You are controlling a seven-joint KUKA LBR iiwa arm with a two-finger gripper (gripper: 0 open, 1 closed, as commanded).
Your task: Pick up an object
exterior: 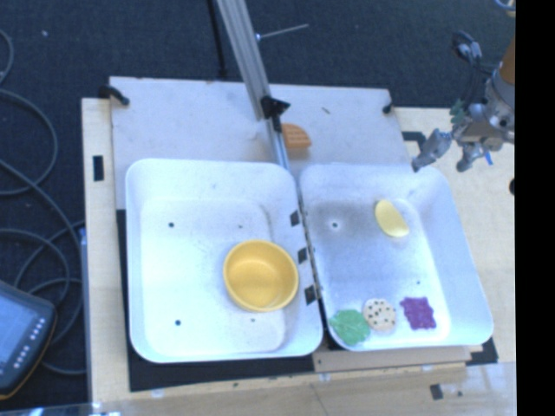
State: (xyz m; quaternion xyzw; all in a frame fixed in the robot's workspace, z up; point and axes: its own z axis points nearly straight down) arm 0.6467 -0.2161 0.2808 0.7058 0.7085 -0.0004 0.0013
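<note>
The right bin (451,232) holds a flat yellow oval piece (392,218) near its back. A green piece (350,326), a round speckled cookie (379,314) and a purple piece (419,312) lie in a row along its front edge. A yellow bowl (259,275) sits upright in the left bin (173,232). My gripper (452,150) hangs at the far right, above the right bin's back right corner. Its two fingers are spread apart with nothing between them. It is well clear of every object.
A slanted metal rail (251,63) runs down from the top to the seam between the bins. An orange object (296,139) lies behind the bins beside the rail. Cables and a dark device (22,336) sit on the floor at left.
</note>
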